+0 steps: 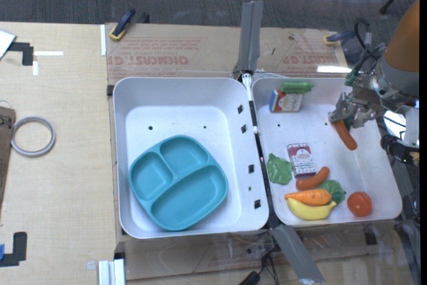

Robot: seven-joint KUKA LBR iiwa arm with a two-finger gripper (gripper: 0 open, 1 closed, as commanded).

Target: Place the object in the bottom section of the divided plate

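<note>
Sausage [345, 135] hangs clenched in the hand [349, 118] over the right bin [373, 163], its upper end hidden.

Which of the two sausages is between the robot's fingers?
The orange-red sausage gripped in the gripper above the right bin; the other sausage lies beside the carrot.

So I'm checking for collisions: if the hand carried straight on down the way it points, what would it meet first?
Likely the bare floor of the right bin beneath the hand, which holds an orange sausage; depth is unclear.
</note>
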